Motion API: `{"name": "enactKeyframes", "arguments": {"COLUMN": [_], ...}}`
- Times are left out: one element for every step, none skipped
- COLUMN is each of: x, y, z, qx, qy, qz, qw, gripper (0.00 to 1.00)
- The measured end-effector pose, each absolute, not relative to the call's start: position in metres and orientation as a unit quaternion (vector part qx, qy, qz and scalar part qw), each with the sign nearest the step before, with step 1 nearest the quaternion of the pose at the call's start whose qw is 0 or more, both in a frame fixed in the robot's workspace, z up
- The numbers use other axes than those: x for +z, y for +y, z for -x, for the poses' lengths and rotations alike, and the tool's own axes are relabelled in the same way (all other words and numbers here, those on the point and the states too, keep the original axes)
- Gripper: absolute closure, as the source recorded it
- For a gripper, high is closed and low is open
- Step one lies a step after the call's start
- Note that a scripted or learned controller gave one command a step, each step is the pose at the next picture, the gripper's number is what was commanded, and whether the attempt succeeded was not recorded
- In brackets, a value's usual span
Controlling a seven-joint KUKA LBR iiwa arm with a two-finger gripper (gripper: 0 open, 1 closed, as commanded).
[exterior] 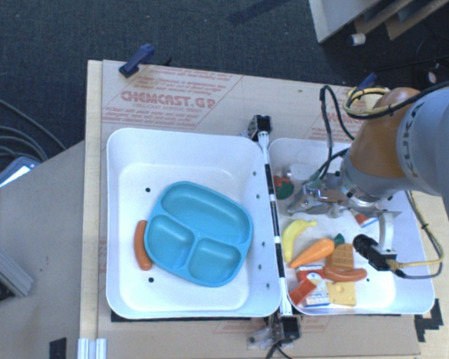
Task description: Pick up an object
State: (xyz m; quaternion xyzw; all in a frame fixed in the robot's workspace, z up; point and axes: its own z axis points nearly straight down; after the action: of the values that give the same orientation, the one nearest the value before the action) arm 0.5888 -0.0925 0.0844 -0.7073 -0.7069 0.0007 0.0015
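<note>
Yellow curved banana [295, 236] below end effector [325, 200]; its grip state is unclear.

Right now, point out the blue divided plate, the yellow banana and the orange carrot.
Blue divided plastic plate [198, 233]: camera view, on the ridge between its compartments.
Yellow toy banana [293, 236]: camera view, mid-curve of its body.
Orange toy carrot [312, 253]: camera view, middle of its body.

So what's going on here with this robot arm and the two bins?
The grey arm reaches in over the right bin, its gripper low near that bin's far left part, just above a pile of toy food: a banana, a carrot and a hot dog. Nothing visibly sits between its fingers. In the left bin lie a blue divided plate and an orange sausage beside it.
</note>
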Motion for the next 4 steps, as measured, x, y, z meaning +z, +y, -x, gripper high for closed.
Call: {"name": "enactKeyframes", "arguments": {"x": [0.094,0.189,0.253,0.267], "y": [-0.092,-0.052,-0.053,-0.07], "z": [-0.589,-0.556,-0.521,-0.523], "qx": [0.0005,0.0001,0.0002,0.0], "qy": [-0.707,-0.707,-0.707,-0.707], "qz": [0.707,0.707,0.707,0.707], "qw": [0.001,0.0,0.0,0.0], "gripper": [1.0,1.0,1.0,1.0]}}
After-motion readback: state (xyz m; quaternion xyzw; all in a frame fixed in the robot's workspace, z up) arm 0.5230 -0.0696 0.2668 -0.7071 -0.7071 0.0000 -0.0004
